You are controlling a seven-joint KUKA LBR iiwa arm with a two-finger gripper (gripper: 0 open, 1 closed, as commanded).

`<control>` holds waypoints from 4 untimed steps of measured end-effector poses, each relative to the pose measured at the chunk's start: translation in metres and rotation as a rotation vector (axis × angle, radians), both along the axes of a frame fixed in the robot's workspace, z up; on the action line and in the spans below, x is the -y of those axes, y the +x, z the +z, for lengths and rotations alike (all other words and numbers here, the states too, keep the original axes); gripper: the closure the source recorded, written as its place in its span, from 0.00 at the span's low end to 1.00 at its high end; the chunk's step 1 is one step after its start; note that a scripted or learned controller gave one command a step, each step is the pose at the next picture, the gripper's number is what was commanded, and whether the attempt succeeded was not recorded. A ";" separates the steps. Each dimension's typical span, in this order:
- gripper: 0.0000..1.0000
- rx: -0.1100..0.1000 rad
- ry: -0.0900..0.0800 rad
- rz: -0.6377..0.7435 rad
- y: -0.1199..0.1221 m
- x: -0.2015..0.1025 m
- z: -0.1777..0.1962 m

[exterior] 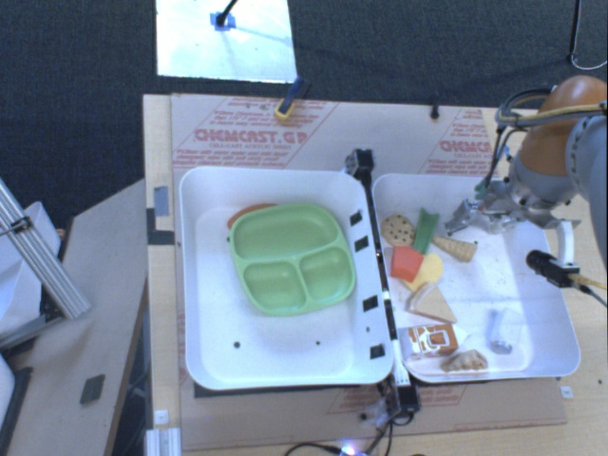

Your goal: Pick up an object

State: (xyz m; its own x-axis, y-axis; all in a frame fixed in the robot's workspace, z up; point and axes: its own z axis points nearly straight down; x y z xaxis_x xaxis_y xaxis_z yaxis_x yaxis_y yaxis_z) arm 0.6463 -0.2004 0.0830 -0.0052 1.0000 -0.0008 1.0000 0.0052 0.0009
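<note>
Claw (463, 218) sits low in the right bin (560, 345), at about 12 o'clock of that bin's floor; can't tell its state, nothing visibly held.

Candidate objects, all in the right bin, mostly along its 9 o'clock side:
- round tan cookie (398, 229) with dark chips, at 10 o'clock
- green strip (425, 230), tilted, just beside the cookie
- beige cone (455, 248), lying flat, near the claw at its 6 o'clock
- red block (407, 262) touching a yellow piece (429, 270), centre-left
- pale wedge (431, 303) just below those
- orange-and-white packet (432, 339) at 7 o'clock
- tan crinkled piece (465, 360) against the 6 o'clock rim
- grey metal part (497, 333), apart from the rest, toward 5 o'clock

Left bin (204, 350): light green three-compartment tray (291, 258), tilted, around centre. An orange item (249, 213) peeks out from under its 11 o'clock edge; can't tell what it is.

Both bins rest side by side on the table (247, 136), touching along a black-clipped divider (371, 255).
</note>
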 end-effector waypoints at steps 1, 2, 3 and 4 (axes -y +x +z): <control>1.00 0.005 -0.001 0.001 0.002 0.000 0.014; 1.00 0.005 -0.001 -0.002 -0.001 -0.001 0.059; 1.00 0.005 -0.001 0.000 0.000 -0.009 0.119; 1.00 0.005 -0.001 0.001 0.001 -0.009 0.144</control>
